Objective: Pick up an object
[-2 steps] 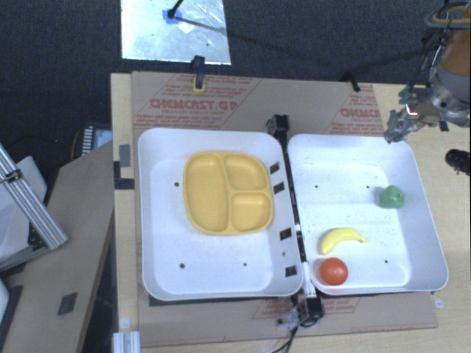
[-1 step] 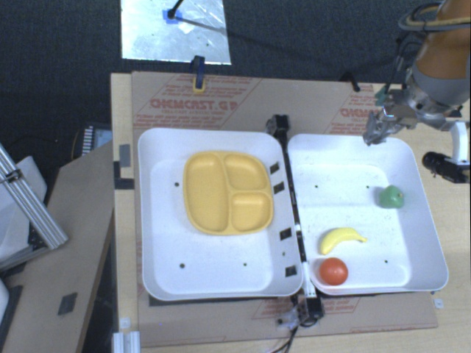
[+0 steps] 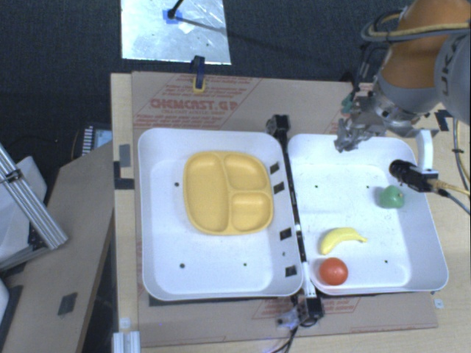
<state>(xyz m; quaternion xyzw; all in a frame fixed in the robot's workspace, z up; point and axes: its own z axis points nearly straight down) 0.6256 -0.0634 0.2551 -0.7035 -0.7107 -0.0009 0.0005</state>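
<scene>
In the left bin lies a divided plate; in the right bin, an apple far right, banana and tomato near left; my gripper hangs over its far edge

arm's reaching in from the right, bent over with the gripper pointing down, nothing in it

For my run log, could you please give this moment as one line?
claw: above right bin's far edge | holding: nothing | banana, tomato, green apple: in right bin
</scene>
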